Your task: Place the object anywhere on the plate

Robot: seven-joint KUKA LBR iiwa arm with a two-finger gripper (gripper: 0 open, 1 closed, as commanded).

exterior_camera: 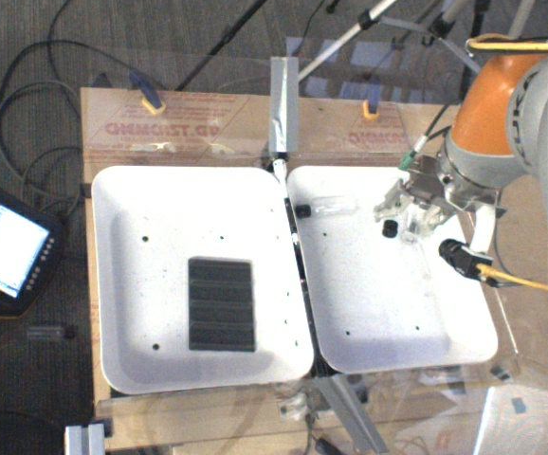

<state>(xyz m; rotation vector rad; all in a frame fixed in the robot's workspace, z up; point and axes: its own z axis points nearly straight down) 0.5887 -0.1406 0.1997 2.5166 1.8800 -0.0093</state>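
A dark, ridged rectangular plate (222, 303) lies flat in the left bin (122, 254), toward its near middle, with nothing on it. A small clear, pale object (336, 207) lies on the floor of the right bin (397, 339), close to its far left corner. My gripper (402, 224) hangs over the far right part of the right bin, to the right of the clear object and apart from it. It is small and partly hidden by the wrist. I see nothing held in it.
A small black piece (302, 210) sits by the wall between the two bins. A black plug with a yellow cable (464, 259) hangs off the wrist over the right bin's right side. A tablet (4, 249) lies left of the bench.
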